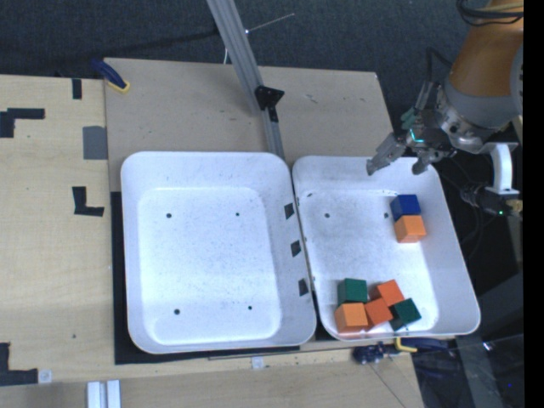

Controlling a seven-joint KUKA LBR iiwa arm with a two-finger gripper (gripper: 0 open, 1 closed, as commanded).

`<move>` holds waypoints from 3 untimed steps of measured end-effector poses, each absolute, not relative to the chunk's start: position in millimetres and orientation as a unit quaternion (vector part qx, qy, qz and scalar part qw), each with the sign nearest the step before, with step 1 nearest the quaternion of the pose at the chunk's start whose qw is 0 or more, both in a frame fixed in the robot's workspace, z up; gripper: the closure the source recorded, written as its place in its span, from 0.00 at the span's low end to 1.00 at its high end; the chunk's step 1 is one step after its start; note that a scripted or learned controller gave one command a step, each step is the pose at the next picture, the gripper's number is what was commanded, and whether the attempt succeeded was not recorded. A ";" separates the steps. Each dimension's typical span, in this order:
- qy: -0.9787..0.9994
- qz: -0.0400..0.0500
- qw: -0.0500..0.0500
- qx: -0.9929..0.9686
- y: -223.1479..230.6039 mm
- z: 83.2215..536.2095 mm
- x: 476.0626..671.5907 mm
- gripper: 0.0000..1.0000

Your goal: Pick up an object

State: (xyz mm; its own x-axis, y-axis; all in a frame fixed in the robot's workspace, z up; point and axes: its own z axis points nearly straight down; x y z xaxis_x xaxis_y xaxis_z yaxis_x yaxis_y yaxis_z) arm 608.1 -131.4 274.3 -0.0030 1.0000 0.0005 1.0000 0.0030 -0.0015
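My arm is cut off at the upper right edge, so I see just its orange band and grey wrist, and the cables beside it blur into the dark background. The blocks clustered in the near corner of the right bin overlap one another, so their full shapes are hard to make out. The tabletop is pale wood with dark tape marks on its left part, a slanted metal rail crossing its far side, and a small blue and yellow object near its far left corner. Two white bins sit side by side on a black mat; the left bin shows speckled white floor. My gripper hangs over the far rim of the right bin, its two dark fingers spread apart and nothing between them. A blue block lies near the right wall with an orange block touching its near side. In the near corner, a green block, two orange blocks and a dark green block crowd together.
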 end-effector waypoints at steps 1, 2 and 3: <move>-0.708 0.000 0.001 -0.706 -131.4 274.4 608.2 0.00; -0.708 0.002 0.002 -0.706 -131.5 230.6 604.9 0.00; -0.708 0.002 0.002 -0.706 -133.1 186.6 604.8 0.00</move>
State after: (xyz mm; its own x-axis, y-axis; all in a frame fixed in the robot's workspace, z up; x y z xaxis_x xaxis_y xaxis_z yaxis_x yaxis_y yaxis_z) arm 604.8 -133.1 186.6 -0.0018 1.0000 -0.0009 1.0000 0.0018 -0.0060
